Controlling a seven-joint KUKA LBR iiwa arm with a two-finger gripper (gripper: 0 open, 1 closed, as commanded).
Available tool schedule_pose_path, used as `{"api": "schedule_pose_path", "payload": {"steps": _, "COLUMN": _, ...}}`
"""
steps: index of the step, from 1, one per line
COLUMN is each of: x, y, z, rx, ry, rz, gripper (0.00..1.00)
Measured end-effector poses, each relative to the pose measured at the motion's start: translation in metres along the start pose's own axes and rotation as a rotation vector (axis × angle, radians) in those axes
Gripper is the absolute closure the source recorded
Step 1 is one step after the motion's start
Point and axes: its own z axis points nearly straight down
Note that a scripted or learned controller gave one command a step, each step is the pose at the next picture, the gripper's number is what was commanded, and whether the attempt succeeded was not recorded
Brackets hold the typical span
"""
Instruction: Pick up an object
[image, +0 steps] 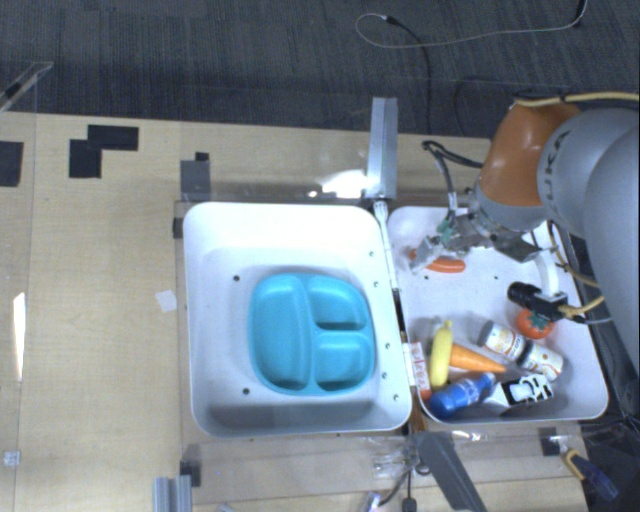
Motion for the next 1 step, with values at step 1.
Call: {"api": "schedule_pose_path", "payload": {"steps": 1, "x": 0.0003, "y": 0.0028, "z": -0.0125, "rx": -0.007, "ry": -0.002, "rz": -0.002, "gripper": 1.0}}
